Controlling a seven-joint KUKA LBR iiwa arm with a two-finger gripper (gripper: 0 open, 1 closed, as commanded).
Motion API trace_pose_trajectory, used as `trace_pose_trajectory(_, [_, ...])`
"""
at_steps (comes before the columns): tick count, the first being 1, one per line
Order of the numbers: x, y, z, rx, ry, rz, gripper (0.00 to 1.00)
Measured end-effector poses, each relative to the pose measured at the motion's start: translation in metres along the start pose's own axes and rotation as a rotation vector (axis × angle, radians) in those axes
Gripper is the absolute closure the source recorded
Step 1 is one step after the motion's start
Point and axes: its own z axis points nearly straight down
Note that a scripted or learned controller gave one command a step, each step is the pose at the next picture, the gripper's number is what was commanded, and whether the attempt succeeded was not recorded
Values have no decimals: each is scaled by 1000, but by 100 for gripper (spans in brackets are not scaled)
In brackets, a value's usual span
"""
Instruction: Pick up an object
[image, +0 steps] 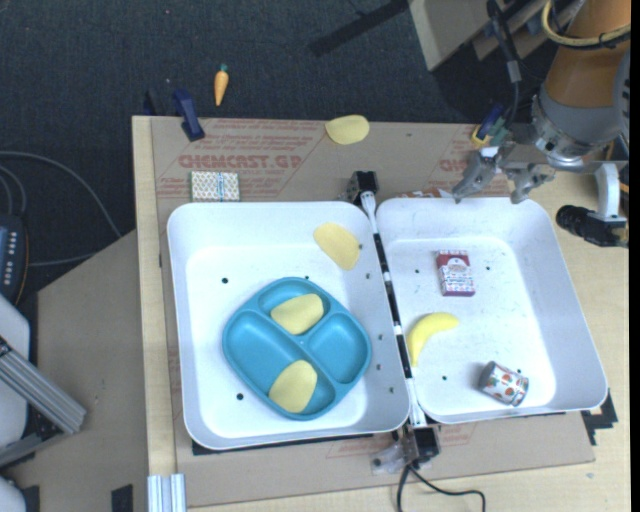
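I see the brown bench (255, 150) bearing two white bins: left bin (195, 300) and right bin (565, 300). Upper centre, a yellow piece (347, 129) lies on the board; a small patterned packet (215, 185) sits upper left.

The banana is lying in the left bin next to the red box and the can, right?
Not quite. The camera view shows the banana in the right bin, with the red box and the can.
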Motion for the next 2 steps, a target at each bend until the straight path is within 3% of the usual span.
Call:
trace_pose_trajectory(1, [9, -12, 139, 0, 0, 0, 0])
trace_pose_trajectory(2, [9, -11, 129, -3, 0, 0, 100])
